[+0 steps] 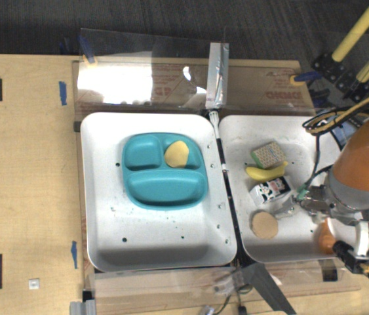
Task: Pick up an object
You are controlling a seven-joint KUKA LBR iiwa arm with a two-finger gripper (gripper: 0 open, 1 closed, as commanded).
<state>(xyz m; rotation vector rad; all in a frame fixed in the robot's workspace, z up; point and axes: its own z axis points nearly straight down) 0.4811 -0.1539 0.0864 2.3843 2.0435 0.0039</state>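
In the left bin [99, 228] a teal tray [164, 182] holds a yellow lemon [176, 153]. In the right bin [289, 241] lie a sponge [268, 154], banana [266, 171], small carton [271, 189] and tan disc [264, 225]. My tool [291, 203] sits beside the carton; its grip I cannot tell.

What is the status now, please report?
Gripper low in right bin, fingers unclear. Nothing seen held. Tan disc, small carton, banana close by.

Arm comes in from 3 o'clock, orange band up top, gripper [288, 205] low, pointing 9 o'clock-ish, fingers kinda blurry.
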